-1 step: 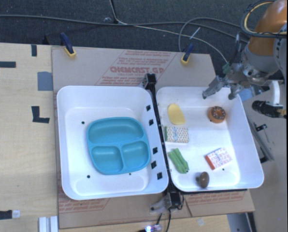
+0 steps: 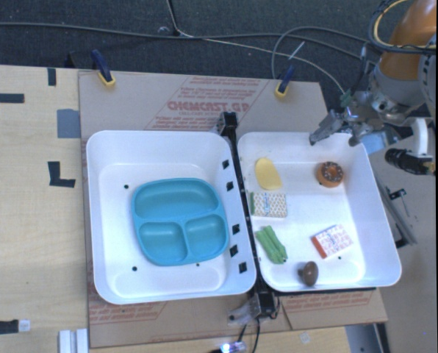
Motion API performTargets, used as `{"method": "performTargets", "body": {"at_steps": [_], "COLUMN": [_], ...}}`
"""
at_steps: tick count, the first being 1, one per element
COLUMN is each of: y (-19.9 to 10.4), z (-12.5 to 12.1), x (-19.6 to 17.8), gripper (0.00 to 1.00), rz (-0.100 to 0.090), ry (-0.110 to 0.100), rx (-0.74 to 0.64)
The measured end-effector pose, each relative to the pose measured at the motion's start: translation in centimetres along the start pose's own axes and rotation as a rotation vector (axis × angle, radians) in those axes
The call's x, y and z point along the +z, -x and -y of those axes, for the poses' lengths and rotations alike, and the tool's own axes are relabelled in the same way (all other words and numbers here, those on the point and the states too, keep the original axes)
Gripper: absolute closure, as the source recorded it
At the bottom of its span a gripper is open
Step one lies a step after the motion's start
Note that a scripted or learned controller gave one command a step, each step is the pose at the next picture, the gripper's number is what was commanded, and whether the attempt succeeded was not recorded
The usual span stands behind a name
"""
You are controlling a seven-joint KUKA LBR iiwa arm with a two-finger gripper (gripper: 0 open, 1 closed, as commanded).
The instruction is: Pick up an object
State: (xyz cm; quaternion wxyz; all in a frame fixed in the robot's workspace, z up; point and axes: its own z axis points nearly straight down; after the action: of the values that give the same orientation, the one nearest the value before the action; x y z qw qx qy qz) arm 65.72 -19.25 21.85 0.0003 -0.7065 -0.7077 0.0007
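My gripper [image 2: 338,129] over far rim of right bin [image 2: 381,226], fingers spread apart w/ nothing btwn them, brown donut [image 2: 330,173] just below me inside that bin, 5 more items nearer, blue tray [image 2: 180,220] in left bin [image 2: 101,219].

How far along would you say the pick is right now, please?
Done: nothing lifted yet; the donut, yellow piece and other items lie in the right bin. In hand: the gripper hovers at that bin's far edge. Left: descend, grasp, lift.
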Motion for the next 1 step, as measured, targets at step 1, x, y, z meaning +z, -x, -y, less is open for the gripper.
{"method": "performTargets", "body": {"at_steps": [1], "y": [0.16], "z": [-0.86], "x": [5.05], "gripper": [0.00], "rz": [0.000], "ry": [-0.004], "rx": [-0.001]}}
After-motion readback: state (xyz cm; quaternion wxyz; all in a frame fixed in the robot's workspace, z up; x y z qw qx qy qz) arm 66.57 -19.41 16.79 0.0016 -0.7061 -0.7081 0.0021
